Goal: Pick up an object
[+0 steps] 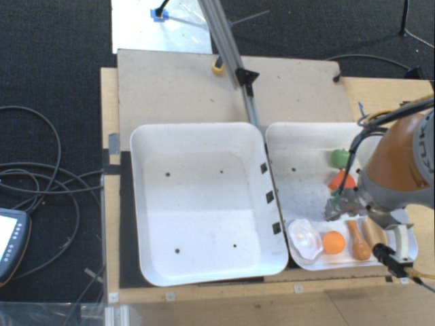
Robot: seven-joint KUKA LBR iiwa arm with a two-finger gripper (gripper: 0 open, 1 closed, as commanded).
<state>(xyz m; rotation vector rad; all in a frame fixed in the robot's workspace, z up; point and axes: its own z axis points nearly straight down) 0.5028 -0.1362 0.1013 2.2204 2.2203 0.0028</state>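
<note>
Grey arm with orange band reaching from the right over the right bin [299, 148], gripper [338, 206] low among objects, beside an orange-red piece [342, 180], near an orange ball [333, 242], wooden spoon [358, 242], green object [340, 157] and clear plastic cup [304, 238]

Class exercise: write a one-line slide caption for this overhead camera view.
KUKA arm reaching into the right bin above an orange ball, green object and clear plastic piece.

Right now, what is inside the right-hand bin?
In the right bin: a green object, a red-orange piece, a clear plastic item, an orange ball and a brown spoon-like piece. The arm covers the bin's right part.
</note>
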